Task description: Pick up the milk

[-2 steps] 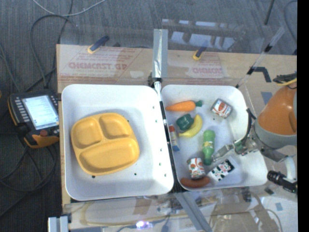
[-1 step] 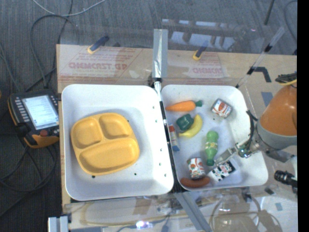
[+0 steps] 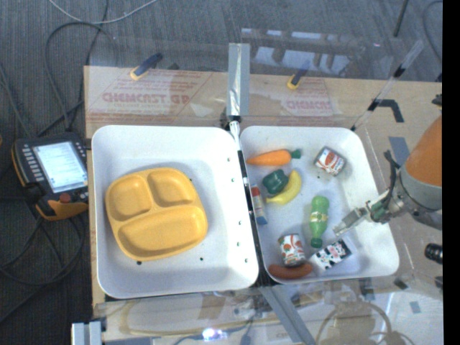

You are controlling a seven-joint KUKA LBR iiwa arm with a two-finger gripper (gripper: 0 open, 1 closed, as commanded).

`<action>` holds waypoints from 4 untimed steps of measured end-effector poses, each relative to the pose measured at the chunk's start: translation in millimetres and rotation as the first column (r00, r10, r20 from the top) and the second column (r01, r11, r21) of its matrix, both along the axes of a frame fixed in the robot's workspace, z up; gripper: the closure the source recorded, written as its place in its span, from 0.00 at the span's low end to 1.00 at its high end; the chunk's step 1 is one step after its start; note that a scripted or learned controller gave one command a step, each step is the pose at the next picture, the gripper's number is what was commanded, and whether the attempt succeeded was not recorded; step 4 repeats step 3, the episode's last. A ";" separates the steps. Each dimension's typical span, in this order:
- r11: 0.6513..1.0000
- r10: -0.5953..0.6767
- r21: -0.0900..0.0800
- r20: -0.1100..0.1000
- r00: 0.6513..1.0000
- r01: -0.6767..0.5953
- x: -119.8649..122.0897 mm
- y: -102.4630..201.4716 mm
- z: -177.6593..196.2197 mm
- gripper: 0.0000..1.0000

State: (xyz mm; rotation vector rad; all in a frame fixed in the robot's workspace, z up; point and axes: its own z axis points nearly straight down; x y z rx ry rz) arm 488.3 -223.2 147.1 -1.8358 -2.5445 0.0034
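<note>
Jaws (image 3: 350, 221) just above milk (image 3: 332, 254)

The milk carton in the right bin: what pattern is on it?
Black and white cow-like patches on the milk carton, seen in the camera view.

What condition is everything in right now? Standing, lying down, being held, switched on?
milk carton: lying in the right bin, not held
green bottle: lying on its side
carrot: lying flat near the bin's far edge
banana: lying, partly under a green vegetable
yellow tray: right way up in the left bin
handheld screen: lit
gripper: above the right bin, beside the bottle
</note>
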 end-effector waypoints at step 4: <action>0.746 0.666 -0.004 0.007 0.746 -0.666 12.3 14.2 -17.2 0.00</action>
